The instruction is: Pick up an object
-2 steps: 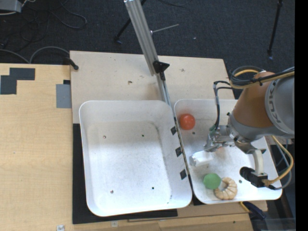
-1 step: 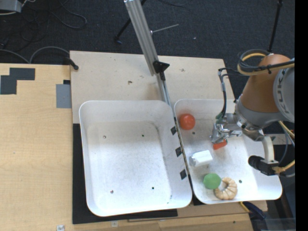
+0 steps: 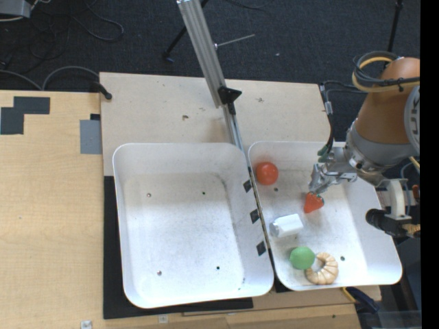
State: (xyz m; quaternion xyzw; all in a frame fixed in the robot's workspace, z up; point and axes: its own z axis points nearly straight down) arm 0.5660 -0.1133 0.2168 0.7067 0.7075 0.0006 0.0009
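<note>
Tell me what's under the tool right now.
A small red piece sits just below the tool on the right bin floor. Whether they touch is unclear; the piece's top is partly covered.

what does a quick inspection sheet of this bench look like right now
surface: two white bins side by side, left bin and right bin, on a pale bench.
job's things: in the right bin, an orange-red ball, small red piece, white block, green ball, tan ring.
clutter: nothing seen.
grippers: gripper low over the red piece; grasp unclear.
cables: black cables on the dark floor.
surroundings: slanted metal rail above the bins.
</note>
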